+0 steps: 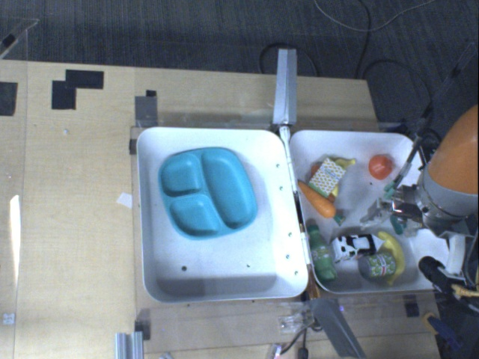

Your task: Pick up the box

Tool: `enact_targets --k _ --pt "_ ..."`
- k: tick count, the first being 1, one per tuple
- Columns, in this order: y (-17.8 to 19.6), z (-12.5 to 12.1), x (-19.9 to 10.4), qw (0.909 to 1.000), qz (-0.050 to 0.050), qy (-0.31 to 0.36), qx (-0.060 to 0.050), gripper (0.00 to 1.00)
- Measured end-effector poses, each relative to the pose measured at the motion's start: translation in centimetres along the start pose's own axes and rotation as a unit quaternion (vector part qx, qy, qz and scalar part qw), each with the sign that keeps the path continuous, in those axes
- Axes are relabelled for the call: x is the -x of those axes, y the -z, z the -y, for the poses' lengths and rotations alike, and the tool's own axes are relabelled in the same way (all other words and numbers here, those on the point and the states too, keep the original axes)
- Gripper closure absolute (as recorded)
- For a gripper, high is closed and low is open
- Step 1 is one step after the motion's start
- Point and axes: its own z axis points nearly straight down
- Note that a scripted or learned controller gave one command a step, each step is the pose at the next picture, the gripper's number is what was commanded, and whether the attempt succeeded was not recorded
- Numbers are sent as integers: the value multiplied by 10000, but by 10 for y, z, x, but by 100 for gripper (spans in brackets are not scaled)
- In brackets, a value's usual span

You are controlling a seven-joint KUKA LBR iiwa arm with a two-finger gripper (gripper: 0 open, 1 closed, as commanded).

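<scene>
The box (328, 176) lies left of and farther back than the claw (395, 209), whose state I cannot tell.

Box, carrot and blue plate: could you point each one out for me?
Box (327, 176), camera view, middle of its patterned top.
Carrot (318, 200), camera view, middle of its orange body.
Blue plate (232, 189), camera view, floor of its largest compartment.
</scene>
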Motion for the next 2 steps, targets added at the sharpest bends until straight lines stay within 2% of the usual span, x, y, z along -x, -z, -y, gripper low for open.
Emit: enact_targets --k 1,2 --pt "-3 -73 34 9995 4 -313 4 0" --pt "110 -122 36 9997 6 -223 21 0"
